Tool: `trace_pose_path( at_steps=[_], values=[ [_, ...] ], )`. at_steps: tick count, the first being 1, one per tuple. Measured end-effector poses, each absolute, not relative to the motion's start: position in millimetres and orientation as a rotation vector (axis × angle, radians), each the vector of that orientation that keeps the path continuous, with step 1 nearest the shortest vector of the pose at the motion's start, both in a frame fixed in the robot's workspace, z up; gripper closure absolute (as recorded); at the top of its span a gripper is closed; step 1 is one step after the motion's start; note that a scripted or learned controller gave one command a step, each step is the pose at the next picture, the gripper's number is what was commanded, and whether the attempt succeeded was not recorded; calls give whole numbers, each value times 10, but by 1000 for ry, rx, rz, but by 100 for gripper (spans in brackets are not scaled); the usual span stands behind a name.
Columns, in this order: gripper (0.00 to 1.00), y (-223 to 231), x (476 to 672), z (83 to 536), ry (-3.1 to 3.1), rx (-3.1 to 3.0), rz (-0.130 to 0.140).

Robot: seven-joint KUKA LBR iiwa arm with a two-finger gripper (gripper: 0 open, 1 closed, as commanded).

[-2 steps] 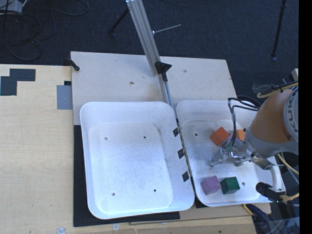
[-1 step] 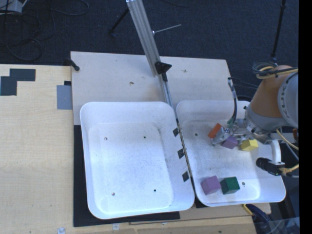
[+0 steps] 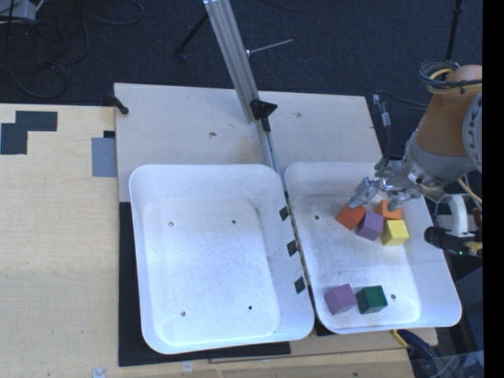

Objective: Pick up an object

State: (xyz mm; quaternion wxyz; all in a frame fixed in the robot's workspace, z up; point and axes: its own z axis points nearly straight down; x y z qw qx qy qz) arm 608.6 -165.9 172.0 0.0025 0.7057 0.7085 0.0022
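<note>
In the right bin (image 3: 346, 181) several small blocks lie in two groups. Near the far right side sit an orange block (image 3: 350, 216), a purple block (image 3: 369, 225), a yellow block (image 3: 394, 231) and another orange block (image 3: 389, 208), packed close together. Near the front edge a second purple block (image 3: 340, 298) rests beside a green block (image 3: 372, 299). My gripper (image 3: 379, 193) hangs just above the far cluster, between the two orange blocks, with its fingers spread and nothing between them.
The left bin (image 3: 157, 181) lies beside the right one, with a row of dark clips (image 3: 292, 247) on the shared rim. A slanted aluminium bar (image 3: 235, 57) rises behind the bins. My arm's grey and orange body (image 3: 449, 132) fills the far right.
</note>
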Motion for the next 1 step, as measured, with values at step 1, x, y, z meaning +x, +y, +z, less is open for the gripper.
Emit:
trace_pose_path(
  at_steps=[1],
  values=[
    [0,-1654,5720,1131,2220,2215,5]
  ],
)
